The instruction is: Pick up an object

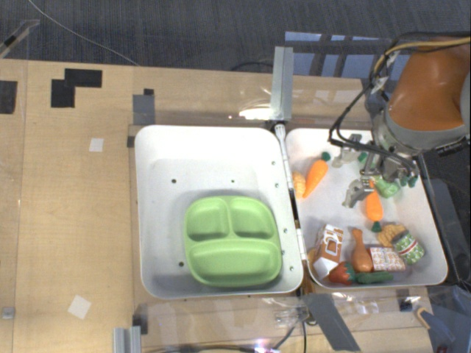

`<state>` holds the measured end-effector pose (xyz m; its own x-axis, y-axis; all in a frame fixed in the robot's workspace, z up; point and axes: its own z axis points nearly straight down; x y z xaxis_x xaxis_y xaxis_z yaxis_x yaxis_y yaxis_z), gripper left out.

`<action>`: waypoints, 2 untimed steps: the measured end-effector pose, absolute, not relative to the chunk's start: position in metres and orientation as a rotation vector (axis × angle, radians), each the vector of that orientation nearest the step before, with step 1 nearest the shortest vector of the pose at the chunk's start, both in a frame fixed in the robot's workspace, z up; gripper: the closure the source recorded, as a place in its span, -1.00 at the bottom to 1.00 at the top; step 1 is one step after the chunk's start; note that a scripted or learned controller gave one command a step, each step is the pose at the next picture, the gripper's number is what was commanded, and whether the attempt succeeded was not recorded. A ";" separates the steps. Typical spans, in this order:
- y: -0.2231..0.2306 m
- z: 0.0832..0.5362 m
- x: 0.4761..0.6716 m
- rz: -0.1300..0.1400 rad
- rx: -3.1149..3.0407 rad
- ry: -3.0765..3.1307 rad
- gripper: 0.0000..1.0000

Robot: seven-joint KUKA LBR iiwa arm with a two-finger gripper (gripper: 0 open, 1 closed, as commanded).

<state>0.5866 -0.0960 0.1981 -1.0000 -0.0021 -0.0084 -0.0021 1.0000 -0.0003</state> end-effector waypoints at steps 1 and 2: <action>-0.144 0.091 0.611 -0.004 0.092 3.120 -1.00; -0.154 0.090 0.577 -0.001 0.280 3.114 -1.00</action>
<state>0.5773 -0.1537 0.0896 -0.9838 0.1784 -0.0149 0.1784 0.9840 0.0010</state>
